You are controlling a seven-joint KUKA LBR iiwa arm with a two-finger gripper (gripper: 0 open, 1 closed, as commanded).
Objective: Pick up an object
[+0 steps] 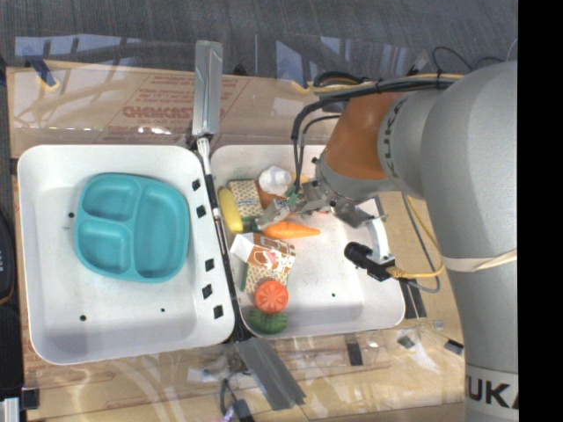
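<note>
Grey arm w/ orange band reaches into right bin point(380, 310), gripper point(295, 203) low over a clutter of toy food: carrot point(291, 230), banana point(230, 210), tomato point(271, 296). Left bin point(44, 323) holds teal divided plate point(132, 225).

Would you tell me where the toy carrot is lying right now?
In the camera view, the carrot lies in the right bin, toward its left middle, just below the gripper and above the tomato.
</note>
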